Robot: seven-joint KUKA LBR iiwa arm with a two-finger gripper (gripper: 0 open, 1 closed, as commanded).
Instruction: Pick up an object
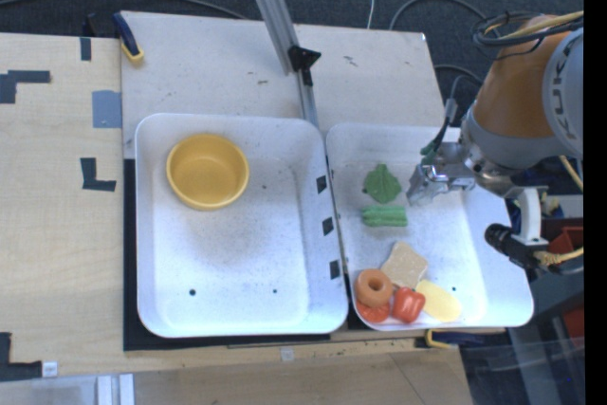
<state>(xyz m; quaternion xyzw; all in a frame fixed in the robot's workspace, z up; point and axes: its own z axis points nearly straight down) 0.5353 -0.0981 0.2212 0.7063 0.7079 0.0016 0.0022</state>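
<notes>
The end effector [429, 184] hangs over the right bin [493, 299], in its upper half, with the grey arm and its orange band [517, 100] reaching in behind it. Its metal tip is low and points toward the green leaf [382, 183], which lies just beside it, apart from it as far as can be judged. How the end effector is set, wide or narrow, cannot be told from this slant; nothing can be seen held in it.

Taking the green leaf as the landmark: a green bean pod [384, 218] lies just below it, close but not clearly touching. Further below, toward the bin's near edge, a tan slice of bread [407, 263] rests tilted, with a brown ring doughnut [374, 285] at its lower left, a red pepper [409, 303] below it and a yellow piece [439, 301] at its lower right; these four crowd together, touching or nearly so.

Well to the left of the leaf, in the left bin [228, 289], a yellow bowl [208, 170] stands upright in the far corner. Both bins sit on the counter [57, 204].
</notes>
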